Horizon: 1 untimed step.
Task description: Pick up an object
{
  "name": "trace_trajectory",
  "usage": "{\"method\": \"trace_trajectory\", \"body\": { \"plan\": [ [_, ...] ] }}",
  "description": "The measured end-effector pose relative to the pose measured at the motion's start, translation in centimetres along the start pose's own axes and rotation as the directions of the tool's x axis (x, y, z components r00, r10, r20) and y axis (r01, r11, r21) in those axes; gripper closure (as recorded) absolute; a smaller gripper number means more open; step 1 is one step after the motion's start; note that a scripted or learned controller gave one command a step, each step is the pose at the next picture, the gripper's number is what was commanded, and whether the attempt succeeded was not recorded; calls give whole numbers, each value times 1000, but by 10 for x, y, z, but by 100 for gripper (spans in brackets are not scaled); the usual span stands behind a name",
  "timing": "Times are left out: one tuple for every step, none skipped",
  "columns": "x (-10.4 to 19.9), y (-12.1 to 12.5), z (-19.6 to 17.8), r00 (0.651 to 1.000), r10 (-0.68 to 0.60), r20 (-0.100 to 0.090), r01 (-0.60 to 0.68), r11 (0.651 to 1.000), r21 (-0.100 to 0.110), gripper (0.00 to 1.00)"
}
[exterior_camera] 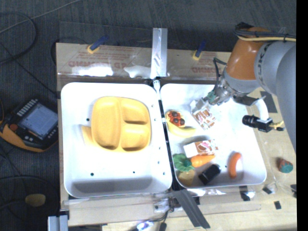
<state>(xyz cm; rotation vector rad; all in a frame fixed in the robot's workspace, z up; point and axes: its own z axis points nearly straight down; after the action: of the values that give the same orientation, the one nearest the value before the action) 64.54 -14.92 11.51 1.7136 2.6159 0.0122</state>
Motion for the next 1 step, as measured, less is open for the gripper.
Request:
{"method": "trace_trajectory", "body": {
  "plan": [
    [-9,-8,11,985,-175,-2,175,985,2,100]
  ]
}}
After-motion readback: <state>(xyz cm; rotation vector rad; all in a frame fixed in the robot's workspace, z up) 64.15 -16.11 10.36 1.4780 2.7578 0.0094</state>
